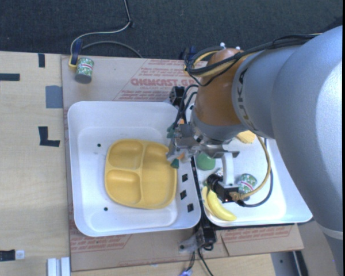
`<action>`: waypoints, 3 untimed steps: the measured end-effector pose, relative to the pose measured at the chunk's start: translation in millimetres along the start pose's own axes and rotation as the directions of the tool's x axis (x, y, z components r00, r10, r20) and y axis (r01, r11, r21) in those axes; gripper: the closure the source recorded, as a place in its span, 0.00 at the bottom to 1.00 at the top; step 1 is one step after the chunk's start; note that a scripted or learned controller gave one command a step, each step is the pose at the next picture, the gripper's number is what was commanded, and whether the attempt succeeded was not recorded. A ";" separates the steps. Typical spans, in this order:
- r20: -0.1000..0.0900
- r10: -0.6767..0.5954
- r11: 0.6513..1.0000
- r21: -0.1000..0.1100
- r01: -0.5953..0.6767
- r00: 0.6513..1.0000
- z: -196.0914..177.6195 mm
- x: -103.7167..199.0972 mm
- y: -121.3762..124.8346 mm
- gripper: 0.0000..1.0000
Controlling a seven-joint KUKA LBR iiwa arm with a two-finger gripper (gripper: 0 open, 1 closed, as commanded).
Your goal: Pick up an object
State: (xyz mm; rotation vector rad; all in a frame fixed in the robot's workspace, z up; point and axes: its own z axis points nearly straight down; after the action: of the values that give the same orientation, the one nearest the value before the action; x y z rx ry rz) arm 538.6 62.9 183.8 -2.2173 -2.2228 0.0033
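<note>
Two bins sit side by side on the desk. In the left bin lies a divided tray, toward that bin's right wall. In the right bin a banana lies at the near left corner, with a small can just to its right and a round object just behind it. The arm reaches in from the right, over the wall between the bins. Behind the left bin, on the desk, another can stands well apart from everything else.
</note>
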 end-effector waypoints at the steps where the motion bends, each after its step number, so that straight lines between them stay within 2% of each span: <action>1: 0.000 0.001 1.000 0.001 -0.001 1.000 -28.3 1.7 -55.5 1.00; 2: -0.001 -0.001 1.000 0.002 0.001 1.000 -37.5 2.2 -55.4 1.00; 3: 0.000 0.000 1.000 0.000 0.000 1.000 -43.2 47.3 -31.9 1.00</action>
State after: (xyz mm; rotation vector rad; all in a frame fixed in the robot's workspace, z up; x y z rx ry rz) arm 506.7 110.1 227.1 -2.2175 -2.2226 0.0029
